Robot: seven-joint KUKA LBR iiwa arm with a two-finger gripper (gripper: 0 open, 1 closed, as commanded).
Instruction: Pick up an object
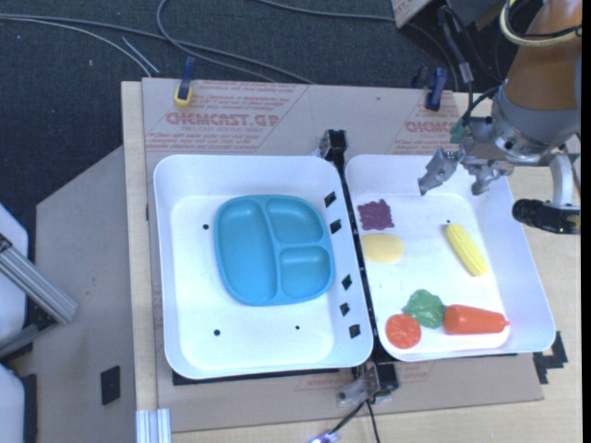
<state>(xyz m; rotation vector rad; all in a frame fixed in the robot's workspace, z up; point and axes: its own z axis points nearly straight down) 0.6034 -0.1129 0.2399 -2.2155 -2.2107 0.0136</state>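
Note:
My gripper point(455, 182) hangs open over the far edge of the right bin point(522, 275), its two fingers spread with nothing between them. Below it in that bin lie a purple grape bunch point(375, 214), a pale yellow lemon-like piece point(381, 247), a yellow corn cob point(467, 248), a green broccoli piece point(425, 306), a red tomato point(403, 330) and an orange carrot point(475, 319). The corn cob is the nearest to the fingers, a little in front of them.
The left bin point(175, 275) holds a blue divided plate point(274, 247). A black divider strip point(343, 238) runs between the bins. Blue clamps point(185, 90) hold the cardboard at the bench's far edge.

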